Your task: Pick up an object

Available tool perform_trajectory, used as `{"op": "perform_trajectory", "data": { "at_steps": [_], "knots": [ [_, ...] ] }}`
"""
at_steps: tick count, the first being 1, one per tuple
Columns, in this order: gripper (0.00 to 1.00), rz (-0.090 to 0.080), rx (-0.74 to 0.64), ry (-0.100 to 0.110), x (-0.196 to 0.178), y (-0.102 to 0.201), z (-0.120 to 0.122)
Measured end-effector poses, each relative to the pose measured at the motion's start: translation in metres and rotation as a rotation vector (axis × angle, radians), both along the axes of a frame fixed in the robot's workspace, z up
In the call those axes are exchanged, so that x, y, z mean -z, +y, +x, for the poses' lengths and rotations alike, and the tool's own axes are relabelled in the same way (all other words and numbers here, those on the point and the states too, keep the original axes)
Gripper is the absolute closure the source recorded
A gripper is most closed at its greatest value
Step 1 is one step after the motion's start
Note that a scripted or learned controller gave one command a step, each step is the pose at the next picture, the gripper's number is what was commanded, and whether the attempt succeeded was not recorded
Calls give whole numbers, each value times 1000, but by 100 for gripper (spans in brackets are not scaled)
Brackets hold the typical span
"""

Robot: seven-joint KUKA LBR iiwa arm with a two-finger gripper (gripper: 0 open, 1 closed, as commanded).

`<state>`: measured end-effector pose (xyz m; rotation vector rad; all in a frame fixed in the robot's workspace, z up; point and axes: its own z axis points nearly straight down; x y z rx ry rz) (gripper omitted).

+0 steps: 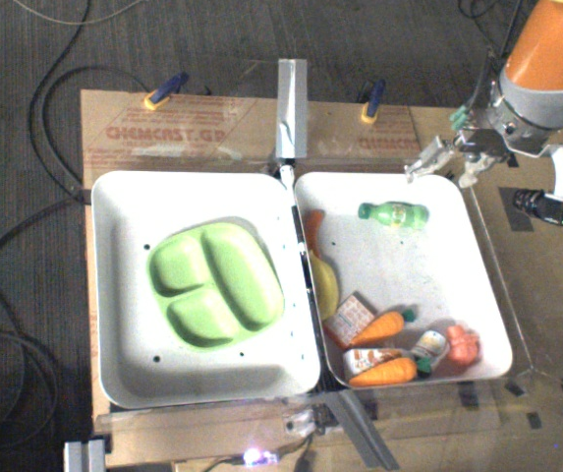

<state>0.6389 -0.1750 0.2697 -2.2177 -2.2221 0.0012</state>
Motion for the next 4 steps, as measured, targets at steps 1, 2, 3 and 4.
{"op": "perform_trajectory", "data": {
  "at_steps": [1,2,3,4],
  "knots": [
    [0,-1,-58,1,103,-3,-59],
    [0,-4,-94,-13,179,6,-123],
    [0,-1,175,1,107,37,-155],
    [0,1,21,-15,176,48,-150]
  ]
}}
